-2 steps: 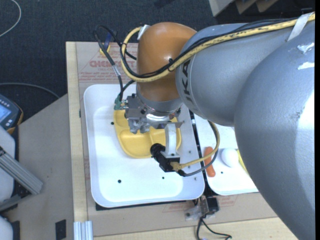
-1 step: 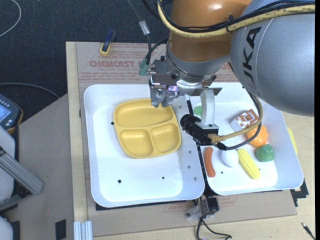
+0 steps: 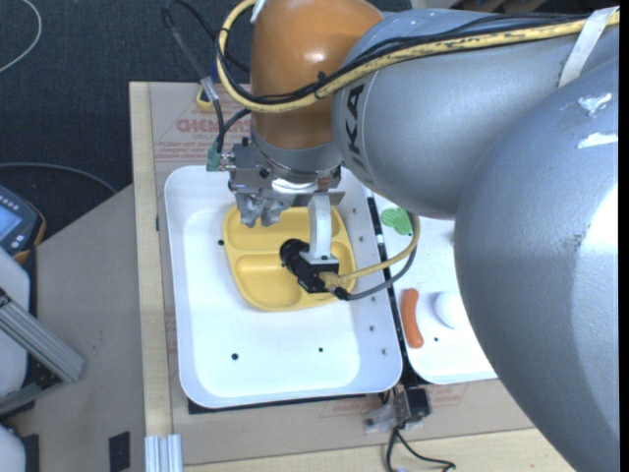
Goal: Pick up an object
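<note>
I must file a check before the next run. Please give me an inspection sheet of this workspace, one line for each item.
Surface: two white bins side by side, left bin, right bin, on a bench.
Job's things: yellow divided tray in the left bin; orange carrot-like piece and a green piece in the right bin.
Clutter: nothing seen.
Grippers: gripper low over the yellow tray; nothing seen between its fingers.
Cables: yellow cable loops beside the gripper.
Surroundings: dark floor.
</note>
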Controlling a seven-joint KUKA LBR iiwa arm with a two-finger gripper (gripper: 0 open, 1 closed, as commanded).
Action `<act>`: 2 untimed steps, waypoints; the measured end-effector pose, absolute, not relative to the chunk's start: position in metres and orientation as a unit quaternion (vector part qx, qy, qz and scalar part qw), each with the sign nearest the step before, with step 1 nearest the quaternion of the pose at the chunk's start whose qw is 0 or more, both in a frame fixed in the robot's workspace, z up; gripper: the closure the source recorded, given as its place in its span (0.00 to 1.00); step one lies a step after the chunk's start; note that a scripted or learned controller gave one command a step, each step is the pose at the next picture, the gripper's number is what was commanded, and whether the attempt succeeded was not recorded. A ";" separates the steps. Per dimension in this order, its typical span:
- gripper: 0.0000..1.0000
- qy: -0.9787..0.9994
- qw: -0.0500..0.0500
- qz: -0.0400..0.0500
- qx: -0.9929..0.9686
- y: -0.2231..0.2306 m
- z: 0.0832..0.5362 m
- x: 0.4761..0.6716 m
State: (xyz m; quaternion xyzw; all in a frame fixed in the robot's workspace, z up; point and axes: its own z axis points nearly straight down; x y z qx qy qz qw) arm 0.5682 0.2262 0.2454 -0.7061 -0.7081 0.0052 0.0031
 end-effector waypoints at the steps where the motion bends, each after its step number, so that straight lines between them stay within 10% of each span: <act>1: 1.00 -0.707 -0.001 -0.001 -0.708 0.224 0.214 0.627; 2: 1.00 -0.706 0.003 0.005 -0.708 0.197 0.191 0.548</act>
